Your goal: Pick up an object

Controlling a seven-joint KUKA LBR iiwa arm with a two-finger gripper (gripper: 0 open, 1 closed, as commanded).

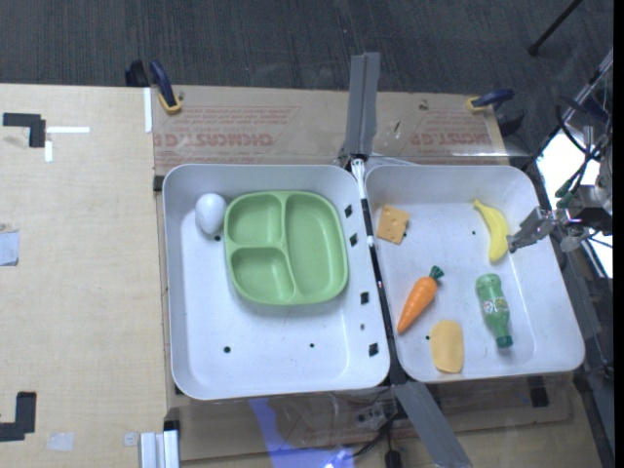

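The right bin [546, 359] holds several objects. A yellow banana [492, 230] lies at the back right, and a green bottle [493, 308] lies in front of it. An orange carrot [417, 300] rests near the middle. There is a tan square cracker [392, 224] at the back left and a yellow oval piece [448, 346] at the front. My gripper [528, 232] hangs at the bin's right side, just right of the banana and apart from it, with nothing seen in it.
The left bin [195, 359] carries a green divided plate [287, 247] with a white egg [210, 213] beside its back left corner. A raised divider [369, 261] separates the two bins. Cables and a stand crowd the far right edge.
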